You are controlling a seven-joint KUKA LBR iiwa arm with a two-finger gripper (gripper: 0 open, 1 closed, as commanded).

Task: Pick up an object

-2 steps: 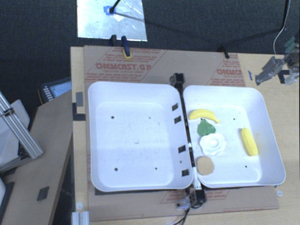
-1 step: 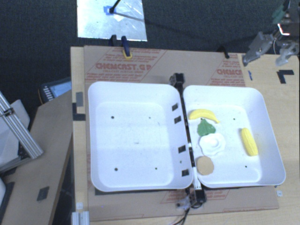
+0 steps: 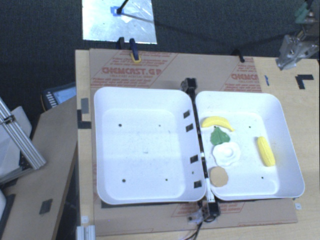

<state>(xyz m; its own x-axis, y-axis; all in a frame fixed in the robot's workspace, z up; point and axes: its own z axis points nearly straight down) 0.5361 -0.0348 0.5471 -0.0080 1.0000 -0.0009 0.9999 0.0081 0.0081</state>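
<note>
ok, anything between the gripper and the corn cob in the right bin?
Nothing visible. The gripper hangs past the right bin's far corner, and the corn cob lies alone near that bin's right wall, apart from the banana and egg.

A pale wooden bench (image 3: 82, 74) carries a brown printed cardboard sheet (image 3: 165, 66). Beyond the bench's far edge lies dark carpet floor (image 3: 210, 19) with a shiny metal plate (image 3: 119, 13) on it. Left of the bench stands a slanted aluminium rail (image 3: 20, 136).
</note>
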